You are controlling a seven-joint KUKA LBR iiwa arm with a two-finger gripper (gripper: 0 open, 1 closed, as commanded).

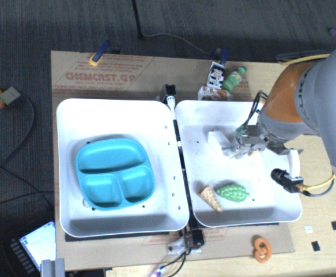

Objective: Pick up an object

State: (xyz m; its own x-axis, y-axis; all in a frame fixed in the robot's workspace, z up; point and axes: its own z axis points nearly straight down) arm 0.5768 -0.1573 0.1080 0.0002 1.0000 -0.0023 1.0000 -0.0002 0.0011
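On dark carpet, a cardboard-topped bench [98,77] bears two white bins [67,154]; jaws' spread cannot be told.

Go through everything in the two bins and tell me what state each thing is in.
Blue tray: lying flat, open side up, in the left bin.
Green toy: lying loose in the right bin.
Cone: on its side beside the green toy.
Gripper: low inside the right bin.
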